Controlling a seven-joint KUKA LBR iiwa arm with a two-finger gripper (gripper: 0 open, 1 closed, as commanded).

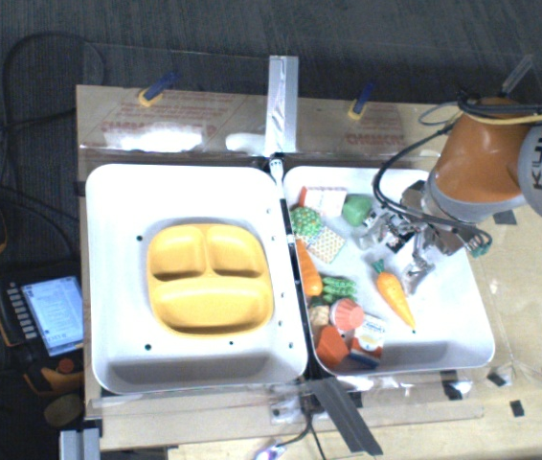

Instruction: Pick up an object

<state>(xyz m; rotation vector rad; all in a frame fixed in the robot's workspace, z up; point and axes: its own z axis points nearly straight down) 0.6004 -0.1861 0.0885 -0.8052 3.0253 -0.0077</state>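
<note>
My gripper (397, 249) hangs low in the right bin (462, 338), in its upper right part, and its fingers (417, 268) stand open with nothing between them. An orange carrot (396, 298) lies just below the fingertips, pointing toward the front right. A green round piece (355, 209) sits to the gripper's upper left. Along the bin's left side lie a green-and-white patterned piece (315, 234), a second carrot (308, 269), a green bean bundle (339, 286), a pink-red cup (347, 314) and a red piece (331, 347).
The left bin (118, 218) holds a yellow divided plate (212, 278). A raised divider (290, 276) separates the bins. Black cables (395, 166) loop from the wrist over the right bin's back edge. A handheld screen (53, 314) lies off the bench at left.
</note>
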